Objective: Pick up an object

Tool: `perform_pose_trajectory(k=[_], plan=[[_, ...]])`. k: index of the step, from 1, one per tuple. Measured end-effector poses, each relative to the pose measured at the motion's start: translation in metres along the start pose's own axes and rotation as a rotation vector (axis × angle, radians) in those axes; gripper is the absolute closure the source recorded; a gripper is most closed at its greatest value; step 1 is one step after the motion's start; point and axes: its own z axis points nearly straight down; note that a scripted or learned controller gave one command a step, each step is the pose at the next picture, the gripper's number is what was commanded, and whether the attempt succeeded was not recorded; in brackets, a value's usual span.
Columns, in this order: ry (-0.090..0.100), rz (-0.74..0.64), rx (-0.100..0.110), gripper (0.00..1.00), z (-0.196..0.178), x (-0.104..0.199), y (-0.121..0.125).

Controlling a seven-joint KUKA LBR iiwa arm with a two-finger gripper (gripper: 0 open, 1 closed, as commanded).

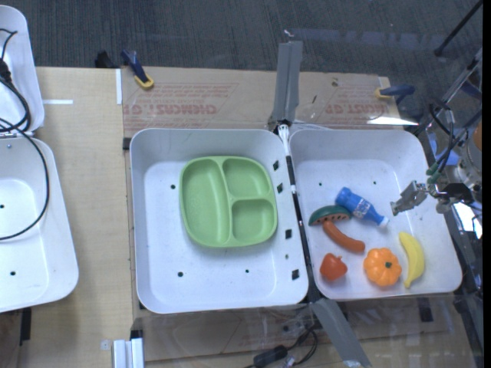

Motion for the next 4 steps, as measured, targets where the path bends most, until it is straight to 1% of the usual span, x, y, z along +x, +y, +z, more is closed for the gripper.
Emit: perform_pose_trajectory(k=[1,2,3,4], plan=[[0.0,-0.019,-0.001,0.0,0.097,-0.014,0.017],[0.001,0.029,0.0,0.0,0.138,-0.021,-0.023],[0.001,0.032,0.0,1.0,0.129,-0.021,-0.023],[-0.001,0.49,0.0,1.0,0.05,0.003,0.041]])
